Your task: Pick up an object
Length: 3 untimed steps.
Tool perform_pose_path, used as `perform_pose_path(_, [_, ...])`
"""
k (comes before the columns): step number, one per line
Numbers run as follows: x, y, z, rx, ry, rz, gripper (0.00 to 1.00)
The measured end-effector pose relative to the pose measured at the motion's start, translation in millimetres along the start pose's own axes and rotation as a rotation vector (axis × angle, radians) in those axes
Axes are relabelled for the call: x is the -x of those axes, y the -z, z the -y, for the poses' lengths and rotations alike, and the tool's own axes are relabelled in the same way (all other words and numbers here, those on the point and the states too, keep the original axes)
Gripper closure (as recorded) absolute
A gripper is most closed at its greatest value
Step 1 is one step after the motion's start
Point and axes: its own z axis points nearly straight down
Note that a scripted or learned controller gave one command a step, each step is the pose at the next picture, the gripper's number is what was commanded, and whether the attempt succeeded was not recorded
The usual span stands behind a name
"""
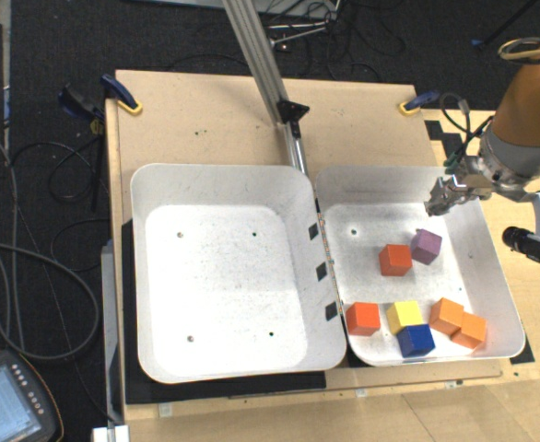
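The right white bin (pixel 491 274) holds several small blocks. A purple block (pixel 427 245) and a red-orange block (pixel 395 260) lie near its middle. Along the front are an orange block (pixel 363 318), a yellow block (pixel 404 315), a blue block (pixel 416 340) and two orange blocks (pixel 459 321) at the front right. My gripper (pixel 440 198) hangs over the back right of this bin, above and behind the purple block, with nothing seen in it.
The left white bin (pixel 159 191) lies beside the right one. A metal pole (pixel 261 53) slants down to the bins' shared back edge. Clamps (pixel 123 95) grip the bench's back corners. Cables run over the dark floor around the bench.
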Motion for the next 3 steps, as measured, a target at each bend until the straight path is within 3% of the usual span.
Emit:
perform_pose_path(2, [0.6,65.1,-3.4,-0.002,0.002,0.000,1.00])
perform_pose_path(3, [-57.8,59.7,12.2,-0.008,0.007,-0.004,1.00])
